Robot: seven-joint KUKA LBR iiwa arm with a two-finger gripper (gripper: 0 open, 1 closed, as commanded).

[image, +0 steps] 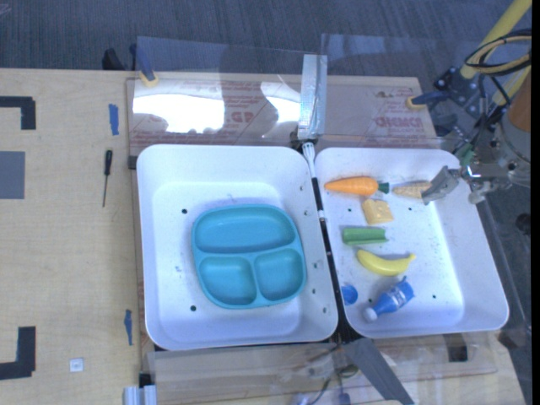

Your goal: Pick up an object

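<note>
The right bin point(447, 306) holds several toy foods. An orange carrot point(353, 186) lies at the back, with a tan piece point(408, 191) just to its right. Below them sit a yellow wedge point(378, 212), a green pod point(364, 235) and a yellow banana point(384, 263). A blue bottle point(391, 299) and a small blue cap point(348, 294) lie near the front. My gripper point(456, 189) hangs over the bin's back right corner, open, with nothing between its fingers. Its left finger point(434, 185) ends right beside the tan piece.
The left bin point(160, 226) carries a blue divided plate point(248, 255). A clear upright panel point(253, 99) stands behind both bins. Yellow and black cables point(498, 49) hang at the back right by the arm. A screwdriver point(106, 175) lies on the bench at left.
</note>
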